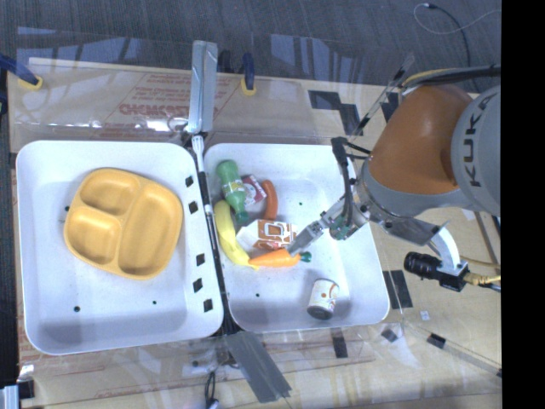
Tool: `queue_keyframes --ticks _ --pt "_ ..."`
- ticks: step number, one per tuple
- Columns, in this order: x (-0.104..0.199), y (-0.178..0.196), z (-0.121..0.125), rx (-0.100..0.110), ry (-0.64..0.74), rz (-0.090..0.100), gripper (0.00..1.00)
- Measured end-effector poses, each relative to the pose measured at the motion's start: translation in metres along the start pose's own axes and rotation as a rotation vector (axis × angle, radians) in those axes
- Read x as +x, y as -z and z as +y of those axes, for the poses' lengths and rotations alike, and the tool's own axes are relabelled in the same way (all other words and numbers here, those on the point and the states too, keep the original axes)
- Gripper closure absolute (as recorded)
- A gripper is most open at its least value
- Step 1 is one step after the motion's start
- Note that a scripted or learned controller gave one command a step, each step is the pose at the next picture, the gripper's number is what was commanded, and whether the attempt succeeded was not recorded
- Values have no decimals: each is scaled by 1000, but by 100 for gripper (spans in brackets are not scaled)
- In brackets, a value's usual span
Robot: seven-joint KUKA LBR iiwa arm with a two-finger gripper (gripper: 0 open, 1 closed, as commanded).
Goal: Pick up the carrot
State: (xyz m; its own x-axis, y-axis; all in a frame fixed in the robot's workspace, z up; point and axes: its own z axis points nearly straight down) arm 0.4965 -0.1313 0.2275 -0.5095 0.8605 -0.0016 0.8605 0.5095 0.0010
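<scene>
Toward the front edge of the right bin (366, 305), just left of its middle: the carrot (274, 261), orange, long axis running roughly left to right, green stub end pointing right, banana (226, 233) touching its left end. Just above and right of the carrot's stub end: the hand (305, 242), slanting in from the right, tips almost on the carrot. Hand apart or together: cannot tell, tips small and blurred against the packet (274, 233) behind; nothing seen clamped.
</scene>
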Motion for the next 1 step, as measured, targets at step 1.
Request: queue_keyframes --ticks 1 --pt "-6 -107 24 -8 -3 -5 0"
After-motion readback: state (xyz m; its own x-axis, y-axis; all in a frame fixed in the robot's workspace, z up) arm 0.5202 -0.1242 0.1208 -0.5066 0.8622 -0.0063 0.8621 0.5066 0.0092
